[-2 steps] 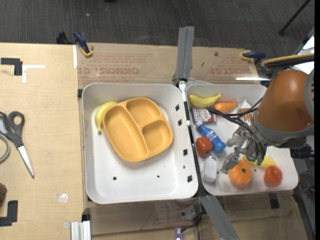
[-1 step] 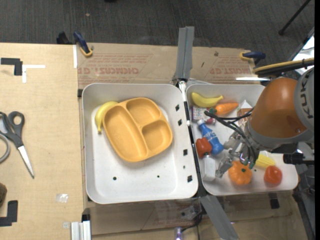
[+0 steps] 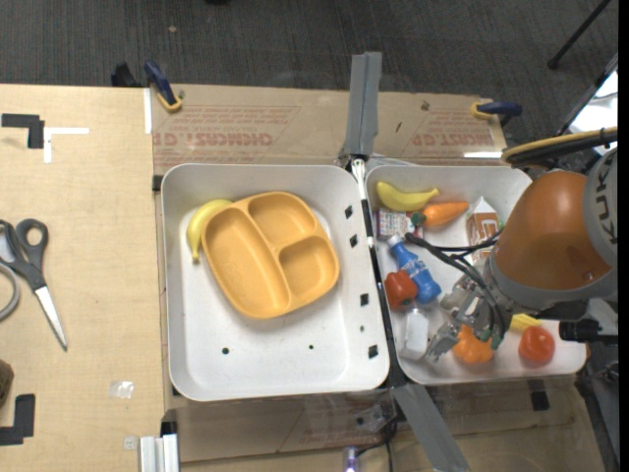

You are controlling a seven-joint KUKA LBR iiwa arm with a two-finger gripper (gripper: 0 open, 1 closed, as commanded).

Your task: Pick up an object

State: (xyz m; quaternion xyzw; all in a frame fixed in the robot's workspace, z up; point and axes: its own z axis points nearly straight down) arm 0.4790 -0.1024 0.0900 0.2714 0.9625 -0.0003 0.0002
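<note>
Down low, tool (image 3: 466, 324) touching orange toy (image 3: 474, 348)

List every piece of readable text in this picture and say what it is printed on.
"KU": dark letters, cut off by the picture's edge, on the grey robot arm's casing.
Red lettering, upside down, on the brown cardboard sheet behind the two white bins: too blurred to read with certainty.
Print on the small brown-and-white packet in the right bin: too small to read.
</note>
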